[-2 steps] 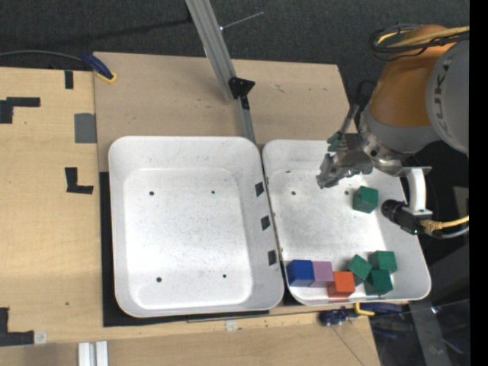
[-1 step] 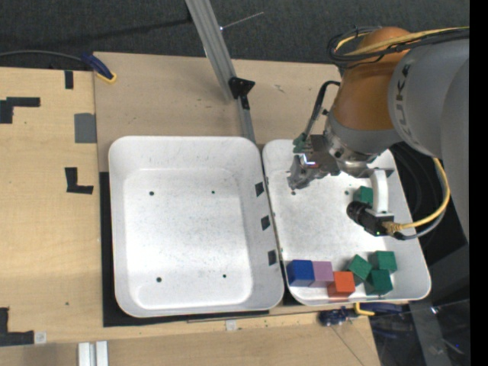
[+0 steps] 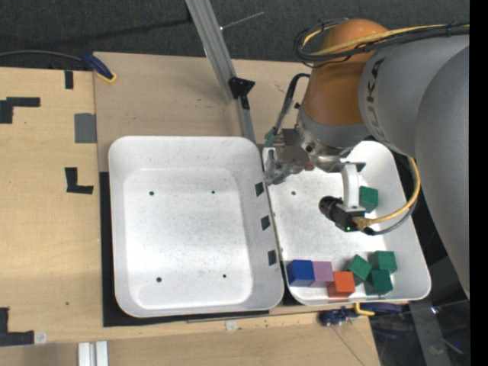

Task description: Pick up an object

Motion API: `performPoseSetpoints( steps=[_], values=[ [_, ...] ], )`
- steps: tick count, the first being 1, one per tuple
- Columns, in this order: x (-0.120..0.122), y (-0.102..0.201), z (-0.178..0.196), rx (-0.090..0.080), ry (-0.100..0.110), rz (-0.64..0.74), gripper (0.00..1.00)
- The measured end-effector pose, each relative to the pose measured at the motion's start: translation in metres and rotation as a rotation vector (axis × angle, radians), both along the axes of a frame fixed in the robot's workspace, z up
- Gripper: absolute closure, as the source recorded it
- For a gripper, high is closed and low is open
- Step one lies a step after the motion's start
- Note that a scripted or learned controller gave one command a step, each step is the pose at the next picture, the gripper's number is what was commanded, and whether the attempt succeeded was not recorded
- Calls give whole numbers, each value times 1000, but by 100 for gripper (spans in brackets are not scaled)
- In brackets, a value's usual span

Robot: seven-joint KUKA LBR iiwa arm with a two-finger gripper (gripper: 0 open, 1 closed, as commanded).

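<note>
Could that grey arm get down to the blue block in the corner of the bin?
Probably yes. The blue block lies uncovered at the near-left corner of the right bin, though the bin wall and the purple block crowd its sides. The gripper hangs over the same bin's far side.

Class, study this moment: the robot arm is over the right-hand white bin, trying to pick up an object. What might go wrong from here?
1. The small blocks crowd the right white bin's near edge: blue cube, lilac cube, orange cube and green cubes touch, so fingers may not fit between them.
2. The gripper sits near the wall between the bins and might strike it.
3. A lone green cube lies beside the arm's cable and may get knocked.
</note>
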State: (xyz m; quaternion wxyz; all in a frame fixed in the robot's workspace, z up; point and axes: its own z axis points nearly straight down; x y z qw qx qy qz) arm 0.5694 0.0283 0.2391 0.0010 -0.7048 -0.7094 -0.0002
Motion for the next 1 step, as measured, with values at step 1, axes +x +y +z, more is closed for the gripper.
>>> performPoseSetpoints(
  steps=[1],
  values=[
    [13, 58, -13, -1, 1, 0, 100]
  ],
)
